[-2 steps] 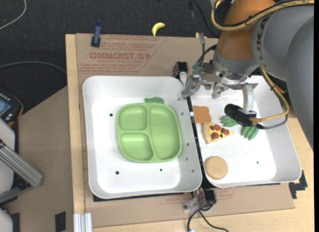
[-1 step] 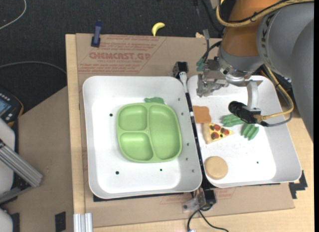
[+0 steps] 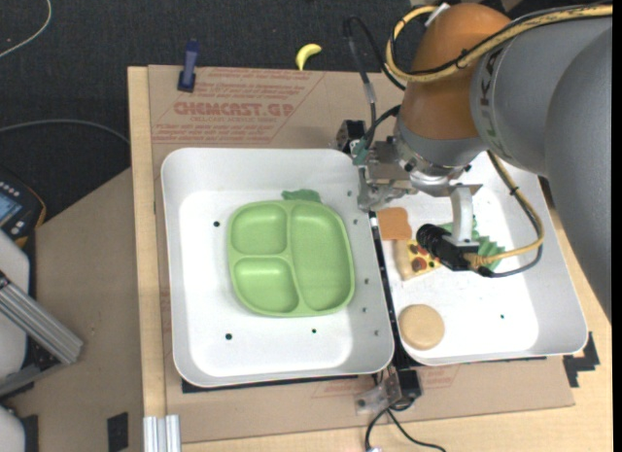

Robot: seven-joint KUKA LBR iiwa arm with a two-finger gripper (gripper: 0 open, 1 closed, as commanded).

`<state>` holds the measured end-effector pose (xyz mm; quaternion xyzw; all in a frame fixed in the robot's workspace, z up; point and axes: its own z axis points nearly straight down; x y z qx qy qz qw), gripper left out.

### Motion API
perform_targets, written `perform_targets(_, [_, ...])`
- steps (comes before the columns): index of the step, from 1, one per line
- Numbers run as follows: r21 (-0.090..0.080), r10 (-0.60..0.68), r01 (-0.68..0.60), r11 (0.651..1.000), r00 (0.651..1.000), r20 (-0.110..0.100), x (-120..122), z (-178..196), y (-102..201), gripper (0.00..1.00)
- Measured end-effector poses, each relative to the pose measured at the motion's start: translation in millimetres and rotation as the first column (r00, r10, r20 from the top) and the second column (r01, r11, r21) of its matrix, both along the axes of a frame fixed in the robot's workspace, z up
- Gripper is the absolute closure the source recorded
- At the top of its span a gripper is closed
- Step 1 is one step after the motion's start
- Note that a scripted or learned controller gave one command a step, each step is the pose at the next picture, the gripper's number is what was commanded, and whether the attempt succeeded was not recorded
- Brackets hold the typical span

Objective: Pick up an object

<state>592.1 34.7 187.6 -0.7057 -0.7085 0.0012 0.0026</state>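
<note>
Two shallow white bins, side by side on a cardboard-topped bench.

1. Gripper [image 3: 372,192]: low over the seam where the two bins meet, at the far end of it. Jaw state: cannot tell, since the wrist hides the tips.
2. Right bin [image 3: 544,329]: on the arm's side of the jaws. Contents, all candidates for picking:
 - tan square piece [image 3: 394,224], lying flat, just beside the jaws on their near side, closest item to them;
 - pizza-slice toy [image 3: 416,263], flat, a little nearer the camera than the square piece;
 - round tan disc [image 3: 423,326], flat, farthest from the jaws, close to the bin's near wall;
 - small green item [image 3: 489,246], off to the arm's side of the jaws, kind unclear.
3. Left bin [image 3: 185,246]: on the side of the jaws away from the arm. Contents:
 - green divided plate [image 3: 292,258], three compartments, upright, near the jaws;
 - green leafy piece [image 3: 301,195], touching the plate's far rim.
4. Outside the bins, well apart from the jaws: blue item [image 3: 188,66] on the cardboard; yellow banana [image 3: 308,54] on the dark floor.
</note>
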Motion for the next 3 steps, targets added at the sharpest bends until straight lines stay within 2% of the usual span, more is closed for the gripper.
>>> perform_targets(2, [0.000,-0.004,0.004,1.000,1.000,0.007,3,21,-2,1.00])
perform_targets(3, [0.000,0.002,-0.002,1.000,1.000,-0.001,-30,6,51,1.00])
